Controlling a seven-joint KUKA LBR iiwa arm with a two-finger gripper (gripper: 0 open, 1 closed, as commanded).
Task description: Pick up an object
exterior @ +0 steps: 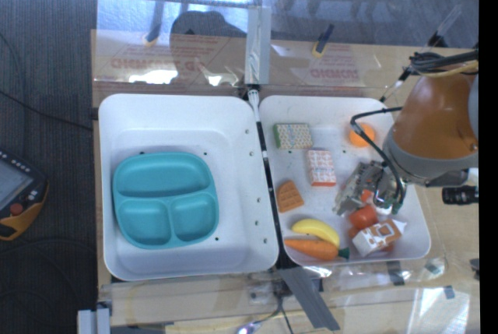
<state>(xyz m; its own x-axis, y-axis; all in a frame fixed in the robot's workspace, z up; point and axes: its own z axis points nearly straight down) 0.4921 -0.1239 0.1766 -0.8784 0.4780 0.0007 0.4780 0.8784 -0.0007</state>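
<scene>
My gripper (367, 198) hangs low in the right bin (268, 169), towards its right side, and is open with nothing between its fingers. Just in front of it lies a red tomato-like object (363, 218), touching a white and orange carton (379, 238). A pink snack box (320, 167) lies to the gripper's left. An orange ball (359, 136) sits behind it near the arm's orange band (436, 118).
The right bin also holds a green patterned box (292, 136), a brown slice (289, 196), a banana (316, 229) and a carrot (311, 248) along the front. A teal divided plate (163, 196) lies in the left bin (124, 114).
</scene>
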